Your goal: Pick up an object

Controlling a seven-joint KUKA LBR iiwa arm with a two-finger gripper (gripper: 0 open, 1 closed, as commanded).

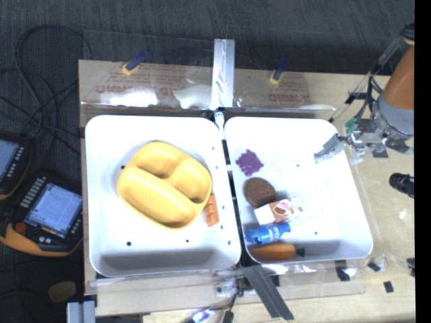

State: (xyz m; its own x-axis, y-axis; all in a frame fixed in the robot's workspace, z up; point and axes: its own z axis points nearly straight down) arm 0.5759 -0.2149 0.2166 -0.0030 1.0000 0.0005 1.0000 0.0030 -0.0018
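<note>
At the near edge of the right bin lies a carrot-like orange object with a dark green tip, resting against the front wall. Just behind it, touching or nearly so, sits a small blue bottle lying on its side. Beyond the bottle a small white-and-orange carton lies tilted, and just behind that is a round brown object. Farther back in the same bin lies a small purple cluster, perhaps toy grapes, a little apart from the brown piece.

In the left bin a large yellow lumpy object, shaped like a bunch of rounded lobes, takes up the middle. A thin orange strip lies beside its right flank, near the wall between the bins.

At the far right corner of the right bin the gripper hangs over the bin's rim area, well apart from all the objects. Nothing is visible between its fingers, but how wide they stand cannot be told from this angle. The grey arm with its orange band rises behind it at the right.
</note>
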